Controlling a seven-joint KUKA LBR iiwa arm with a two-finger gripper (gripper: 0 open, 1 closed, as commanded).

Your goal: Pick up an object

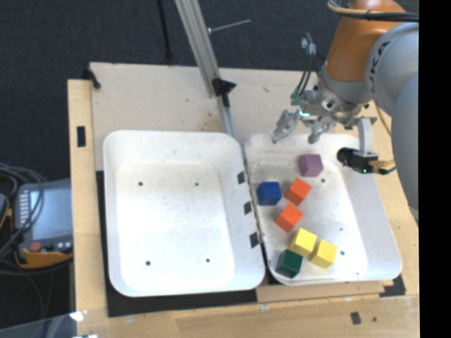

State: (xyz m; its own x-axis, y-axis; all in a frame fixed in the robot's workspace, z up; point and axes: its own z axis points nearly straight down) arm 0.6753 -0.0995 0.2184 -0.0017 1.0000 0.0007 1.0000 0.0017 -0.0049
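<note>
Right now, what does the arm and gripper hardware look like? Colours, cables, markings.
The arm has grey rounded links with a glossy orange band above the wrist. The gripper is bare grey metal with two thin fingers. Thin dark cables run along the wrist. A small black module with a green light sits beside it. No readable markings.

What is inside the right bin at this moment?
The right bin holds seven blocks: purple, blue, two orange, two yellow, green. The tool hides part of its far edge.
</note>
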